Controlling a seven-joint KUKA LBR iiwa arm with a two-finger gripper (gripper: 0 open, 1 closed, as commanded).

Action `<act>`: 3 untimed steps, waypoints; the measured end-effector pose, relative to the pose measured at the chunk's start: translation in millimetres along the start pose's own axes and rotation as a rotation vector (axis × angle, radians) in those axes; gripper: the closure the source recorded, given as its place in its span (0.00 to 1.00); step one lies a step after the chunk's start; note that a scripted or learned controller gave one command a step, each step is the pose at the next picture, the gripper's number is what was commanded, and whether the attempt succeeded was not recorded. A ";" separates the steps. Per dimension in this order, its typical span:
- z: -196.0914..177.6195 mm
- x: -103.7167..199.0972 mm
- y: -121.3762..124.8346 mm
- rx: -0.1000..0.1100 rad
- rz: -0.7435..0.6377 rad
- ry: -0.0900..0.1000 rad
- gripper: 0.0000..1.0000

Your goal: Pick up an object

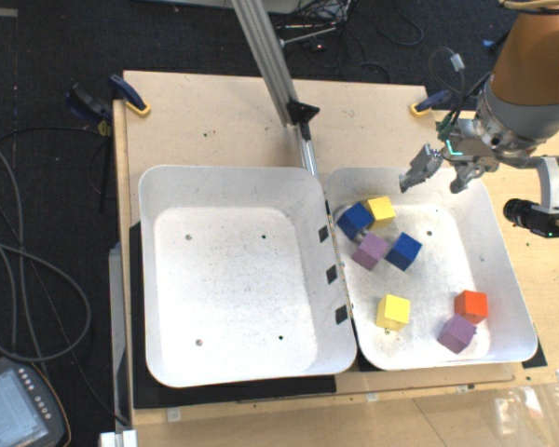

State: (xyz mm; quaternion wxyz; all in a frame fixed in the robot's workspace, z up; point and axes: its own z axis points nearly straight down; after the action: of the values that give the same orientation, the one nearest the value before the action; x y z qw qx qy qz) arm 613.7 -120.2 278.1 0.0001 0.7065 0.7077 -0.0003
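Observation:
The right bin [503, 277] holds several small blocks. A blue block [354, 219], a yellow block [381, 209], a purple block [372, 250] and a second blue block [404, 250] cluster near its upper left. Lower down lie another yellow block [393, 311], an orange block [471, 304] and a purple block [457, 333]. My gripper [440, 175] hovers over the bin's far edge, up and right of the cluster. Its fingers are spread apart and open, with nothing between them.
The left bin [158, 277] lies beside the right one. A slanted metal pole [265, 45] crosses the bench top toward the bins' shared edge. Clamps sit at the bench's back corners [130, 96]. Cables lie on the floor around.

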 end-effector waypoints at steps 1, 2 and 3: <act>61.0 6.6 -5.6 0.006 0.001 0.001 0.00; 105.2 3.3 -4.9 0.004 0.003 0.000 0.00; 149.4 -3.4 -9.6 -0.009 0.004 -0.001 0.00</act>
State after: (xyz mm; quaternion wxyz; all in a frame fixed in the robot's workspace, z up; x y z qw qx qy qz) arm 604.1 -123.7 128.7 0.0037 0.7079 0.7063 0.0023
